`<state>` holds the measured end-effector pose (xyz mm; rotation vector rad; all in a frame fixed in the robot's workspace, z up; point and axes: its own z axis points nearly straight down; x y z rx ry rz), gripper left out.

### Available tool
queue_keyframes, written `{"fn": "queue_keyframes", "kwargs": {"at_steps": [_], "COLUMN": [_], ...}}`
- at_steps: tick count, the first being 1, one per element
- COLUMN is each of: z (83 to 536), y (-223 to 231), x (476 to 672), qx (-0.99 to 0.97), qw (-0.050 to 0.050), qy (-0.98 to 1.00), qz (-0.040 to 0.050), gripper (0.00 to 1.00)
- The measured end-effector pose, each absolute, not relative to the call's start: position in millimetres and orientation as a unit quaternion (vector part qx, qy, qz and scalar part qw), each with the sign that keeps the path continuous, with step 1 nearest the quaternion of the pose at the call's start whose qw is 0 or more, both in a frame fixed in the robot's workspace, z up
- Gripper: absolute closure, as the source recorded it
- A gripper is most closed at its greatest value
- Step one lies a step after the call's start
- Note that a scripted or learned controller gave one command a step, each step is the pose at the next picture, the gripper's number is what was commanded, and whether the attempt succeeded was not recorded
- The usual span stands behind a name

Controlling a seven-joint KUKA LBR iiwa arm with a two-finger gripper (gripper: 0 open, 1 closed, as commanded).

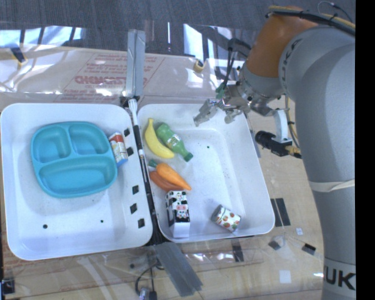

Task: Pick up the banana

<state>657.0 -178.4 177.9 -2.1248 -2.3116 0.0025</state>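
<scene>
In left bin point(12, 186): blue divided plate point(72, 158), small can point(119, 149) at right wall. In right bin point(250, 167): banana point(155, 142) near upper-left corner, touching green bottle point(172, 141); carrot point(169, 177), milk carton point(178, 212), tipped can point(226, 218). Gripper point(207, 112) over far edge, empty; finger spread unclear.

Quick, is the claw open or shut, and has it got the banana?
Claw: cannot tell open or shut; it holds nothing, above the right bin's top edge. Banana lies in the bin.

"UK" on the grey arm point(337, 167)
</scene>
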Motion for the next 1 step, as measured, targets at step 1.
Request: {"fn": "queue_keyframes", "kwargs": {"at_steps": [1], "z": [163.9], "y": [-127.0], "x": [657.0], "qx": [-0.661], "qw": [0.001], "qy": [-0.750], "qz": [0.0005], "gripper": [0.00]}}
